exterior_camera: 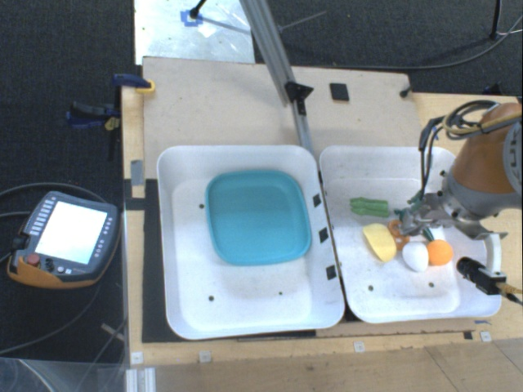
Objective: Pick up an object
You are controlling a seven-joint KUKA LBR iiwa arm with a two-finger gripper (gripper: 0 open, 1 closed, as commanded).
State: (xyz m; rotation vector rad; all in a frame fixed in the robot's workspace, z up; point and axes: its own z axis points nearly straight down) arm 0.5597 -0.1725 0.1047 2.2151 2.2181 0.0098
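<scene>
Camera view is looking down on a bench (359, 113) bearing two shallow white bins side by side. With the right bin (359, 300) as the landmark: the left bin (184, 300) is lying just beside it, touching along the shared edge, and is holding a teal square plate (258, 217) near its middle. Inside the right bin a small cluster of objects is sitting toward its far-right half: a green leafy vegetable piece (369, 207) is lying toward the bin's upper middle, a yellow wedge-shaped object (379, 241) is resting below it, a white egg-shaped object (415, 256) is lying just beside the wedge, and an orange ball (440, 252) is touching the egg on its far side. A small reddish-orange item is peeking out between the wedge and the gripper, too small to name.

The grey arm with its orange band (486, 158) is reaching over the right bin's right rim, and the gripper (415, 223) is hanging low over the cluster, just above the egg and the orange ball. How wide it is standing, and whether it is gripping anything, cannot be told from this slant. Beyond the left bin, well apart from the right bin, a teach pendant (67, 237) is lying on the dark floor.
</scene>
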